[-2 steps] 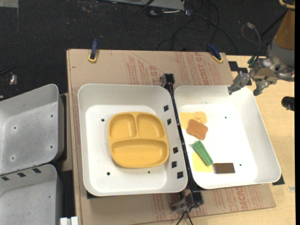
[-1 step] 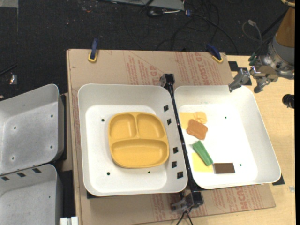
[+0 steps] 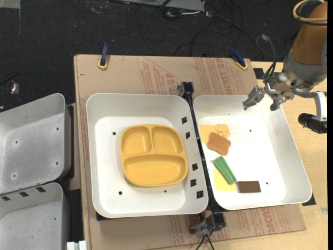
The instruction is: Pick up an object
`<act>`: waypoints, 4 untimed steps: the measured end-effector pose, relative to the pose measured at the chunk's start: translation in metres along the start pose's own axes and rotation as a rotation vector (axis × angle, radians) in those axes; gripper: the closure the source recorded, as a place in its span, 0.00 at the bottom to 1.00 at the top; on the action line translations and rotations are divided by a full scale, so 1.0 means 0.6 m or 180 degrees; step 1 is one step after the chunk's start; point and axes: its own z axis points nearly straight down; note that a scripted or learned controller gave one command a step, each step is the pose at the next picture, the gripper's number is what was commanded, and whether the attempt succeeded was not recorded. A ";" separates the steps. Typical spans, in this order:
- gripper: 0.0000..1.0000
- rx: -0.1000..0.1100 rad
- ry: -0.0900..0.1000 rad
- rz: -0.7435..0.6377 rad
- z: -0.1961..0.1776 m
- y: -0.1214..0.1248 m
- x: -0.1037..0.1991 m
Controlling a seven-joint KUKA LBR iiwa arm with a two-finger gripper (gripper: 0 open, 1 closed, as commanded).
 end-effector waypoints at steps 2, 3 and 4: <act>0.00 -0.0008 -0.0003 0.0010 0.168 0.013 -0.010; 1.00 -0.0022 -0.0005 0.0005 0.147 0.015 -0.009; 1.00 -0.0029 -0.0006 0.0002 0.067 0.013 0.005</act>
